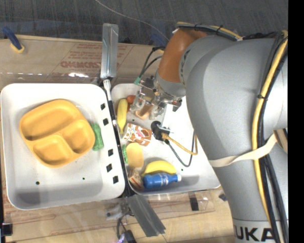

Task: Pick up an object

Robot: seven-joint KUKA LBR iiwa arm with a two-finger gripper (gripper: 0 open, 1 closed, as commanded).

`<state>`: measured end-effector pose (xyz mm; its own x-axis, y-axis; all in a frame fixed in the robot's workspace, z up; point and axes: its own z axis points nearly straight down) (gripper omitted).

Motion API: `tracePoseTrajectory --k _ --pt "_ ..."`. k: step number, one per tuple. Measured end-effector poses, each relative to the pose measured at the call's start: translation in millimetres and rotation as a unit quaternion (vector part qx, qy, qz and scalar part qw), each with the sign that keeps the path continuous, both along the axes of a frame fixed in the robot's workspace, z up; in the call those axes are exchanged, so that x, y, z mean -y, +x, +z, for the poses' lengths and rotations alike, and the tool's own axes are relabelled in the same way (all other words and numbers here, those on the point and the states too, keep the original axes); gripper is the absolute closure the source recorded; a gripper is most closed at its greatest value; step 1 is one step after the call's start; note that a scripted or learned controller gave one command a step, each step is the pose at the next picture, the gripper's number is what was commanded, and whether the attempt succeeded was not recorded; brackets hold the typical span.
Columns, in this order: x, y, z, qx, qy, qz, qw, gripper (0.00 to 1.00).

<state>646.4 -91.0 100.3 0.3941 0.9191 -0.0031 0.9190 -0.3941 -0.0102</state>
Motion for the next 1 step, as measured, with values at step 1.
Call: tracePoseTrajectory --k 1 --pt "-21.7 11.8 95.2 0.008 -0.0001 -0.024 0.9997 1.0"
